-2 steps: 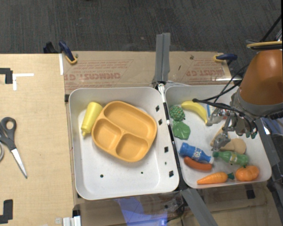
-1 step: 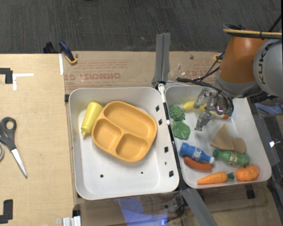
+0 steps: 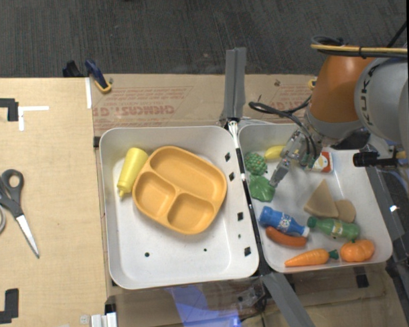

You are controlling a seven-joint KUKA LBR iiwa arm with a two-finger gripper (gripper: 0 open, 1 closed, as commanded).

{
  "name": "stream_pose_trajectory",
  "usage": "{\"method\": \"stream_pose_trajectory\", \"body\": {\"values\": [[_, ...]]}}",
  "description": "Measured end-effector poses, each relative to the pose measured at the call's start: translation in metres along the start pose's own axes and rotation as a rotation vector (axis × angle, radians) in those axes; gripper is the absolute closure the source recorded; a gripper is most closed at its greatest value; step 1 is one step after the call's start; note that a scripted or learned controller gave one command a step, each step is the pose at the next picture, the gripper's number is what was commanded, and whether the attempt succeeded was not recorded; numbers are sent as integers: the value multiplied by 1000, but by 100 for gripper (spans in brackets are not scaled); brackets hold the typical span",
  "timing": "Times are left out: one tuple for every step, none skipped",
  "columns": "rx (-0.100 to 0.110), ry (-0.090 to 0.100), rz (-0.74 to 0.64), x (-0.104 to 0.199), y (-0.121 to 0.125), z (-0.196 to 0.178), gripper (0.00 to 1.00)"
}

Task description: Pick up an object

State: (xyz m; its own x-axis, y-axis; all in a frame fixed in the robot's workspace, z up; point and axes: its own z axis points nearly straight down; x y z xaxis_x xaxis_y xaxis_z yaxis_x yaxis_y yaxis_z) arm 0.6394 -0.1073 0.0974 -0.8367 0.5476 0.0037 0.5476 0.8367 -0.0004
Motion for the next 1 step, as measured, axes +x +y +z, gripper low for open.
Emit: {"method": "stream_pose_trajectory", "body": {"values": [[-1,-9,-264,-18,-35,-8,0]]}}
